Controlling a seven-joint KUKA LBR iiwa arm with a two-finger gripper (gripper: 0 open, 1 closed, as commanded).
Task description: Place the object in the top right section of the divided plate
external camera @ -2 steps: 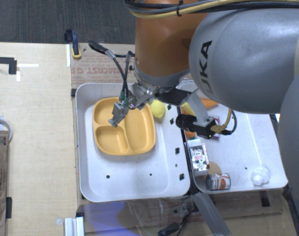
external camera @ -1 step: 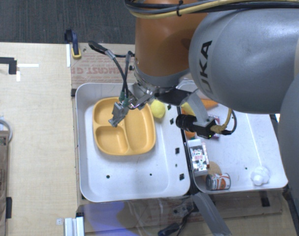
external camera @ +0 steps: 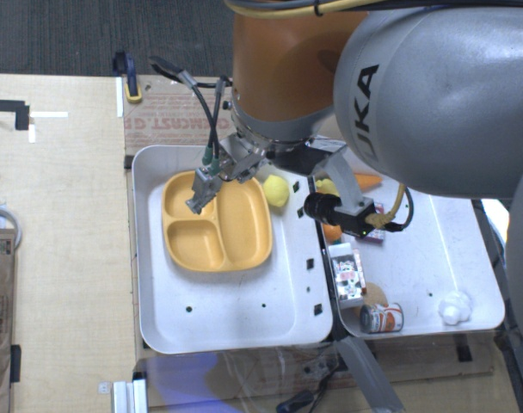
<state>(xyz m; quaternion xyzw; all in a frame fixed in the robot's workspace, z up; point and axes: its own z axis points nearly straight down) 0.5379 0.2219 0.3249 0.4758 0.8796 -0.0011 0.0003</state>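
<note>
Above the two white bins, the grey KUKA arm point(external camera: 433, 84) with its orange band fills the upper right of the camera view and hides much of the right bin. The left bin point(external camera: 227, 317) holds a yellow divided plate point(external camera: 236, 235) in its upper half, one long section on the right and two smaller ones on the left. The right bin point(external camera: 416, 282) carries a small printed box point(external camera: 347, 275) near the shared wall, a red-and-white can point(external camera: 383, 318) lying on its side below that, and a white lump point(external camera: 453, 309) in the lower right corner. An orange item point(external camera: 367, 180) peeks out under the arm. A small yellow lemon-like object point(external camera: 277, 191) sits in the left bin just beside the plate's upper right edge, outside the plate. The gripper point(external camera: 201, 196) hangs over the plate's upper left section; whether it is spread or closed cannot be told, and nothing is visibly caught in it.
</note>
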